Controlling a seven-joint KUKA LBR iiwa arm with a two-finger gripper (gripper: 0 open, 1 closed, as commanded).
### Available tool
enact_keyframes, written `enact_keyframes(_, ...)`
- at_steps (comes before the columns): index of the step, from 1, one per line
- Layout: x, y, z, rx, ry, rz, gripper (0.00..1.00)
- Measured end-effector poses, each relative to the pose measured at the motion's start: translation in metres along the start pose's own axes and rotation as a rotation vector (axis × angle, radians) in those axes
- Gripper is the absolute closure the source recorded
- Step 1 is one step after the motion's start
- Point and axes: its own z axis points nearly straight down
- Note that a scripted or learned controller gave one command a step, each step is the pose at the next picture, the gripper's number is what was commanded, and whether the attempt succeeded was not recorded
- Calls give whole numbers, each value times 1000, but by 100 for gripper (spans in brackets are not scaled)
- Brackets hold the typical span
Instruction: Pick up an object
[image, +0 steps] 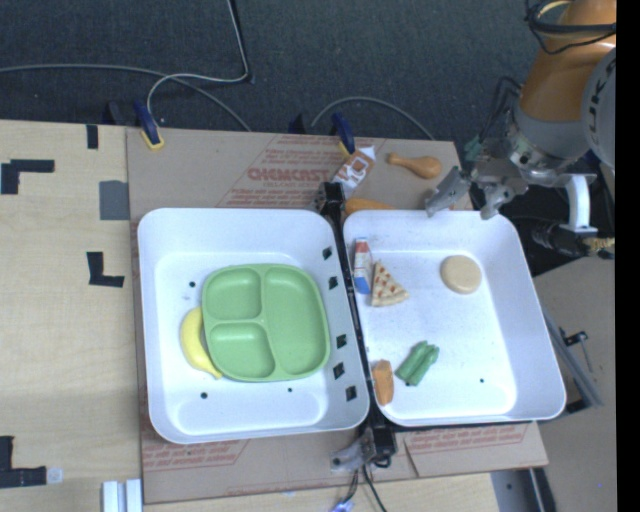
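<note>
Camera view, gripper (466, 197) hanging over the right bin's (520, 330) far edge, jaws spread open with nothing in them, tan cookie (461, 274) just below, green divided plate (266, 322) in left bin (165, 300)

Tray (266, 322) in left bin (160, 240); cookie (461, 274), pizza slice (387, 287) in right bin (530, 330).

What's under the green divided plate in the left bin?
A yellow banana-like item pokes out from under the green plate's left edge. How far it runs beneath, and anything else there, is covered by the plate.
</note>
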Motion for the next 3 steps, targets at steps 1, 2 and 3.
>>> enact_keyframes(1,38,-59,96,2,1,0,0)
enact_keyframes(2,44,-118,137,2,1,0,0)
enact_keyframes(3,27,-157,176,-3,1,1,0)
